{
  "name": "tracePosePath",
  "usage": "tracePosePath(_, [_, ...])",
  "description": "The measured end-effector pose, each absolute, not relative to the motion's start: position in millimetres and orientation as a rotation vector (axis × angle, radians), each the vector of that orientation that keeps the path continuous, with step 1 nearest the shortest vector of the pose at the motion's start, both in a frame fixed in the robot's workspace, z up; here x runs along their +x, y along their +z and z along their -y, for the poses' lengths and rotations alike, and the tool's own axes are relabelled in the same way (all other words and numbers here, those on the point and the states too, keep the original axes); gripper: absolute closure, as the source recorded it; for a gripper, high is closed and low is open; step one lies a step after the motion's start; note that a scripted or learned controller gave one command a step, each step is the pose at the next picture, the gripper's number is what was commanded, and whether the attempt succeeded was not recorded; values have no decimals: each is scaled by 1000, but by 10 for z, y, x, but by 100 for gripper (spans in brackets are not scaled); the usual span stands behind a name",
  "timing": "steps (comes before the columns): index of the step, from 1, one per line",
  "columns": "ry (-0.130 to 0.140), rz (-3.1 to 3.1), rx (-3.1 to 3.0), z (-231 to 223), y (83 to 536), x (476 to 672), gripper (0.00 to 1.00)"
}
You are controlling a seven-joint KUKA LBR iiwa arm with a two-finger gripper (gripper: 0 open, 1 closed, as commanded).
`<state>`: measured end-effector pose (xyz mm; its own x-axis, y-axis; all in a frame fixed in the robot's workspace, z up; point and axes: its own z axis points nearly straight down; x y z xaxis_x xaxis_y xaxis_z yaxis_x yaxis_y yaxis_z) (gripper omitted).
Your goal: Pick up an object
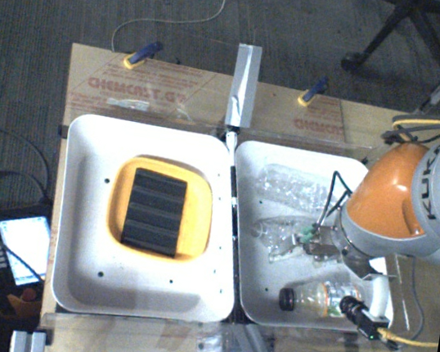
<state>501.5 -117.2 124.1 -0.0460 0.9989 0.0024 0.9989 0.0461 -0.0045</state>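
- Dark carpeted floor round the table point(87, 75); cables, a chair base at top, a lit tablet-like screen point(20, 243) at far left.
- Table: brown board top, two clamps at the back edge — blue/yellow one point(142, 53) on the left, another point(314, 90) on the right; metal post point(243, 88) between the bins.
- Left bin point(85, 191): white, shallow. Holds one yellow tray-like item point(202, 210) w/ a black ribbed block point(155, 211) sitting in it, approx. centred.
- Right bin point(242, 274): white. Contents: crumpled clear plastic bottle point(293, 187) toward the back; second clear crumpled piece point(277, 236) mid-bin; small bottle point(318, 298) w/ dark cap lying on its side near the front wall.
- Arm point(398, 203): grey w/ orange band, reaching in from the right, over the right bin.
- Hand point(317, 244): low over mid-bin, just beside the second clear piece, poss. touching it. Whether open or closed: cannot tell, detail too small.
- Task status: no object visibly lifted; all items appear to rest in their bins. Judged early/mid attempt — hand positioned at a candidate, grasp not confirmed, lift left to do.
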Motion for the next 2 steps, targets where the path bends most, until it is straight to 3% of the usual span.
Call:
tracePosePath(1, [-4, 2473, -1955, 1004, 932, 5664, 0])
tracePosePath(2, [37, 2419, -1915, 1164, 903, 6248, 0])
